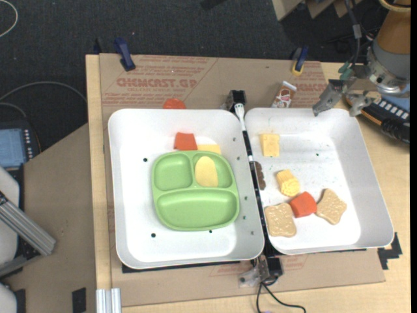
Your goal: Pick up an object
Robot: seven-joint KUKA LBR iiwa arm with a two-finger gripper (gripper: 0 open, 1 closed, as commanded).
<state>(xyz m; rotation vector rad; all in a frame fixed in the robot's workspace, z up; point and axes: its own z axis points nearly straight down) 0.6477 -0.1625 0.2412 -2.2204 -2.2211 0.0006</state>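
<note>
Gripper (339,100) hovers spread and empty over the right bin's (365,155) rim; we judge approach underway. Next we'd descend on a cracker (331,206).

We note the arm (395,38): orange band above a grey wrist ring, dark cabling alongside, and a gripper (339,102) with two slim grey metal fingers.

A divided tray (194,204) sits in the left bin (130,175), a block (186,141) just behind it and an oval piece (206,171) in its rear right compartment. In the right bin (365,175), a square slab (270,145) lies toward the back, while two crackers (280,220) (331,206) flank a cube (303,204) near the front. The end effector (339,103) hangs over that bin's rear edge.
</note>
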